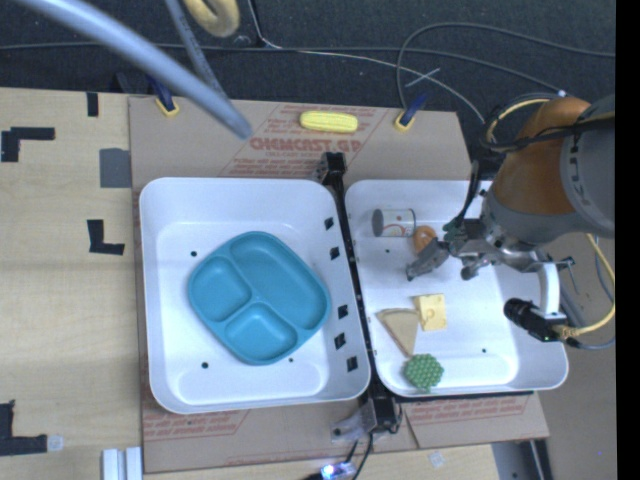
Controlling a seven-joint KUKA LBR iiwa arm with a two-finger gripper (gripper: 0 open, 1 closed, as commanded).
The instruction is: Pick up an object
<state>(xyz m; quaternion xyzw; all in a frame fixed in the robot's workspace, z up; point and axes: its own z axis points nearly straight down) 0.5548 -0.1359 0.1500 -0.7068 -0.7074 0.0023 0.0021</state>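
On the worktop (60, 298) two shallow white bins sit side by side on a sheet of brown cardboard (290, 148). The left bin (160, 268) holds a blue divided tray (258, 296), lying flat near its middle with three compartments facing up. The right bin (500, 368) holds the small objects: a grey cylinder (392, 222) lying on its side toward the far left corner, a small orange piece (425, 236) just beside it, a yellow cheese-like block (432, 311) near the middle, a tan wedge (400, 328) touching the yellow block's left side, and a green bumpy ball (423, 371) near the front wall, just below the wedge. The arm (560, 178), grey with an orange band, reaches in from the right and hangs over the right bin. Its claw (432, 258) is low above the bin floor, between the orange piece and the yellow block, with a dark finger (425, 261) pointing left; nothing can be seen between the fingers, and whether they stand apart or together cannot be told from this slant. Beyond the bins, a yellow corn-like toy (328, 122) lies on the cardboard near the far edge. Cables (430, 68) loop over the dark surface behind.
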